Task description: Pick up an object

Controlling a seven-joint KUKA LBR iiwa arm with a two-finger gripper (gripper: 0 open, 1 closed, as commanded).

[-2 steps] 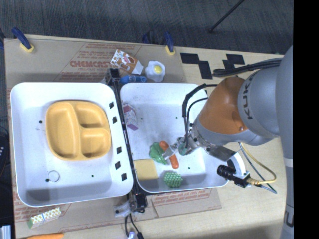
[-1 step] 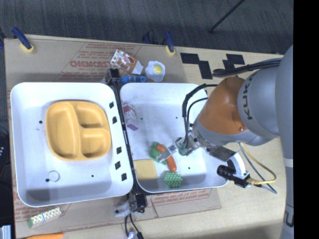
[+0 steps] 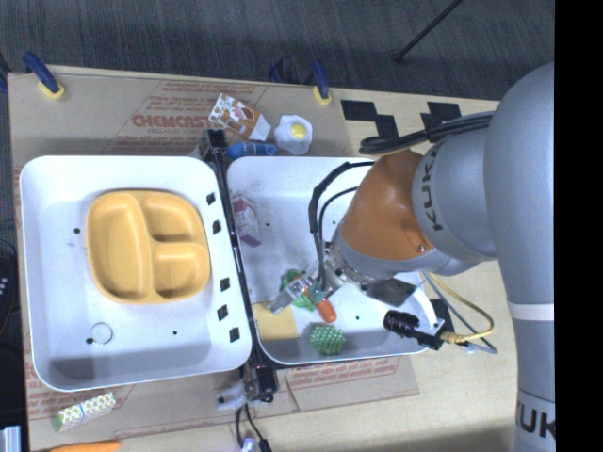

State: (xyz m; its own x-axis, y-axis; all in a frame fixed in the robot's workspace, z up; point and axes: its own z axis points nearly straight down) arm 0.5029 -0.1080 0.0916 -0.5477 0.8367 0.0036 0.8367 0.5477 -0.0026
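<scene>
My gripper (image 3: 303, 293) is low in the right bin (image 3: 283, 182), near its front, under the orange wrist band (image 3: 382, 219). It sits right on a small green item (image 3: 296, 283), with a small orange piece (image 3: 326, 310) just beside it. Whether either is held cannot be made out. A yellow block (image 3: 275, 324) and a green textured ball (image 3: 328, 339) lie at the bin's front edge. A pinkish clear wrapper (image 3: 247, 220) lies by the bin's left wall.
The left bin (image 3: 47, 281) holds a yellow divided tray (image 3: 146, 243). Behind the bins lie a snack packet (image 3: 231, 113), a blue item (image 3: 251, 149) and a yellow-white item (image 3: 294, 133). A patterned packet (image 3: 85, 409) lies at the bench's front left.
</scene>
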